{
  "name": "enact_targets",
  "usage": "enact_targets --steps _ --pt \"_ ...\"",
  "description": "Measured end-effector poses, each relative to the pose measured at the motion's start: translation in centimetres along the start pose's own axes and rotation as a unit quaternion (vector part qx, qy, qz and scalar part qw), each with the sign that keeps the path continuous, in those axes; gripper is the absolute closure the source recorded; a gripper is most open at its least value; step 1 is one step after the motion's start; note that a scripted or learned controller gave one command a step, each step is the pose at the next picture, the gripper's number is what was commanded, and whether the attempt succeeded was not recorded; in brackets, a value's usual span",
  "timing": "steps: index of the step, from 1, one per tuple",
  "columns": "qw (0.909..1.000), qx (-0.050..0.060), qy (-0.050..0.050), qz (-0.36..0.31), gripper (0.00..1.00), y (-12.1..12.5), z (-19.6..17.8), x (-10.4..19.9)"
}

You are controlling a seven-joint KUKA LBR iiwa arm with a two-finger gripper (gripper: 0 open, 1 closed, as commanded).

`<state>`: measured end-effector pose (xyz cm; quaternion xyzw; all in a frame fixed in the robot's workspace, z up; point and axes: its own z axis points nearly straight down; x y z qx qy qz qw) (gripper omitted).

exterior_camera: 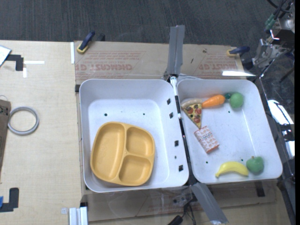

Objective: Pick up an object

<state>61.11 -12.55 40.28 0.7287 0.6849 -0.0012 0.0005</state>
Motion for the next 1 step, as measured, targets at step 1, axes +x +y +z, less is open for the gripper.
enact_targets --steps 1 --pt "0.9973 0.001 0.001 -0.073 1.0 -5.22 11.37 4.38"
